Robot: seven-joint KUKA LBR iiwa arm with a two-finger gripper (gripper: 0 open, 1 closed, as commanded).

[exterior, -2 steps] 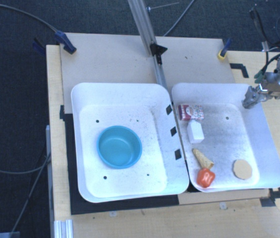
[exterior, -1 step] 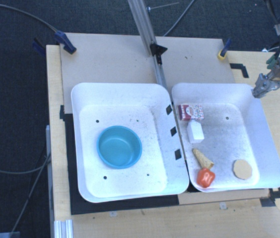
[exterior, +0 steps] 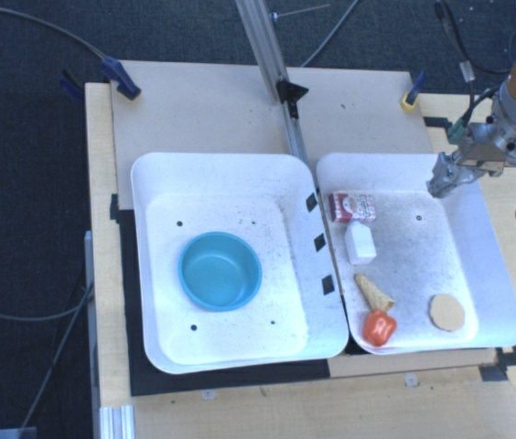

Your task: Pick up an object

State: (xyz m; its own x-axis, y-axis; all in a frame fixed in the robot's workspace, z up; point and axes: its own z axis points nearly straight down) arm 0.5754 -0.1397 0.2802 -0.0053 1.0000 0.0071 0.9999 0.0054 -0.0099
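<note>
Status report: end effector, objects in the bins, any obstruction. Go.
End effector over right bin's far edge, holding nothing visible. Red pepper, round cookie, white block untouched. Blue bowl in left bin. No obstruction.

A metal pole [exterior: 263, 48] slants in from 12 o'clock; 2 blue clamps [exterior: 121, 76] grip the bench at 10 o'clock.

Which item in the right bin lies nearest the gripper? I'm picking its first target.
The red-and-white carton, at the bin's far left. The gripper hangs over the far rim; the other items lie nearer the camera.
</note>
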